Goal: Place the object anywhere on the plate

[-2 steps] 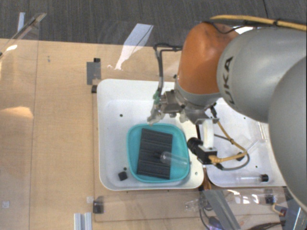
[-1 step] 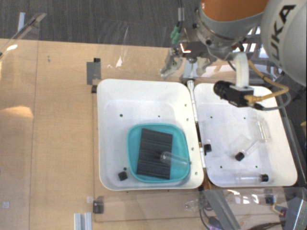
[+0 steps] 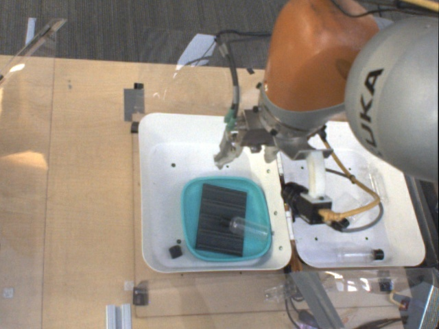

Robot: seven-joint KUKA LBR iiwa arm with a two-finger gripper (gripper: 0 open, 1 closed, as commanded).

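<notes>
A teal square plate [image 3: 191, 196] sits in the lower middle of the left bin [image 3: 156, 184]. On the plate lies a black ribbed slab [image 3: 216, 218]. A clear plastic vial [image 3: 252, 227] rests across the slab's right edge, also on the plate. My gripper [image 3: 228, 151] hangs just above the plate's far edge, over the bin floor, with nothing visibly held. The big grey and orange wrist hides most of the gripper body.
A small black cube [image 3: 175, 251] lies in the left bin, just off the plate's front left corner. In the right bin [image 3: 405, 211], a clear tube with a black cap [image 3: 358, 255] lies near the front wall. The arm covers the bins' shared wall.
</notes>
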